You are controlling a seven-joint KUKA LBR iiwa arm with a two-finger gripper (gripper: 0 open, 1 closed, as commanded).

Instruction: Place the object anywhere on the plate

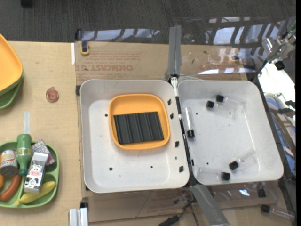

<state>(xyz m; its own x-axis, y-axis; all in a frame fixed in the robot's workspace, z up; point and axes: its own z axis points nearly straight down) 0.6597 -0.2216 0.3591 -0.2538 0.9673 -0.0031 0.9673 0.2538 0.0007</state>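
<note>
An orange plate (137, 100) with rounded corners sits in the upper middle of the left bin (131, 169). A dark grey ribbed rectangular pad (139, 127) lies flat on the plate, inside its rim. In the right bin (221, 138) lie several clear vials with black caps. One vial (187, 122) rests along the left wall. A second vial (216, 100) lies near the back, and a third vial (241, 161) lies near the front right corner.
On the bench to the left stand a green tray (49, 188) of toy food, an orange bowl (8, 67) stacked on a green one, and a small pink disc (52, 94). Metal hardware and cables (281, 44) stand at the upper right, beyond the right bin.
</note>
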